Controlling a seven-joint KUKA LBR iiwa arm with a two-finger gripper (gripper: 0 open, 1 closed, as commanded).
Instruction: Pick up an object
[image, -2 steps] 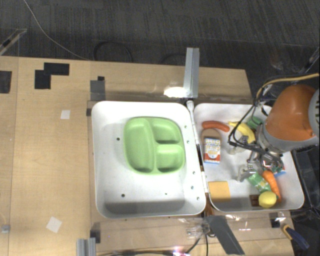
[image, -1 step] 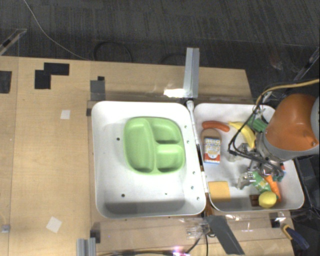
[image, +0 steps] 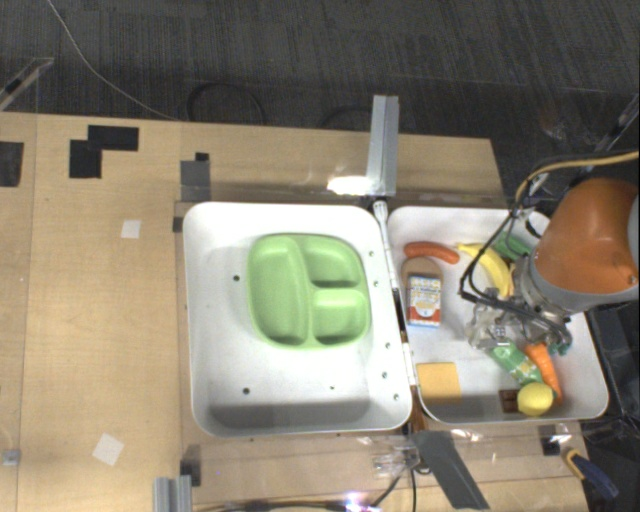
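Below, jaws (image: 512, 330) low in right bin (image: 600, 400), grip unclear, carrot (image: 545, 366) beside them, slanting toward lemon (image: 536, 398).

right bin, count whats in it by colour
Counting only what shows clear of the arm:
Yellow: 3 – banana, lemon, sponge-like square
Orange/red: 2 – sausage, carrot
Brown-topped: 1 – small carton
Green: 1 – leafy piece beside the carrot
Total: 7; the gripper may hide more.
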